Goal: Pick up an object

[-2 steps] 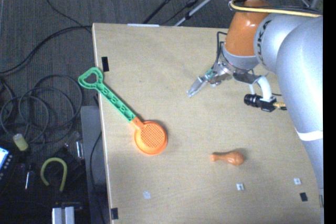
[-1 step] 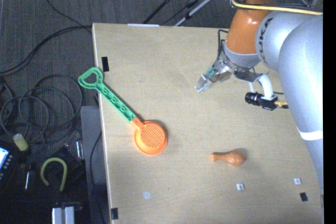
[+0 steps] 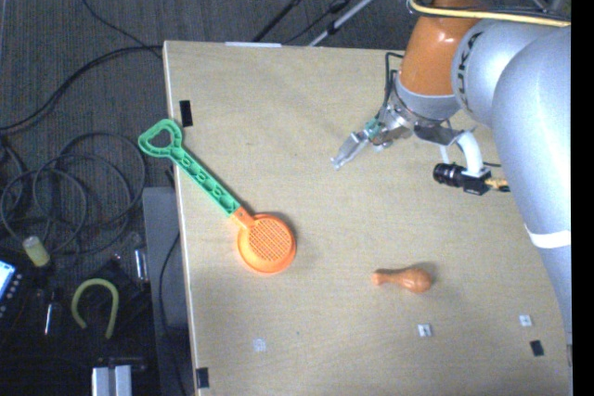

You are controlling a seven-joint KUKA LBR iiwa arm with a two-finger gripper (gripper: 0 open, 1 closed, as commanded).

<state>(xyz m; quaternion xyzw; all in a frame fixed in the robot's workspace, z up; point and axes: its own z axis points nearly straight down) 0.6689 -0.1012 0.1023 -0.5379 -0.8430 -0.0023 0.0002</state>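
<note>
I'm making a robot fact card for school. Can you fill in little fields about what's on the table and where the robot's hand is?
surface: tan board
toy one: strainer spoon, green handle, orange mesh head, lying flat at the left
toy two: small orange pin-shaped toy, lying flat near the front
arm: grey with an orange band, reaching in from the right
gripper: above the board's middle, touching neither toy
held: nothing

Green-handled strainer point(image 3: 219, 197) with a round orange mesh head, lying flat and slantwise at the worktop's left side, handle loop overhanging the edge, small orange pear-shaped object point(image 3: 406, 278) on its side, well apart, lower middle
</note>
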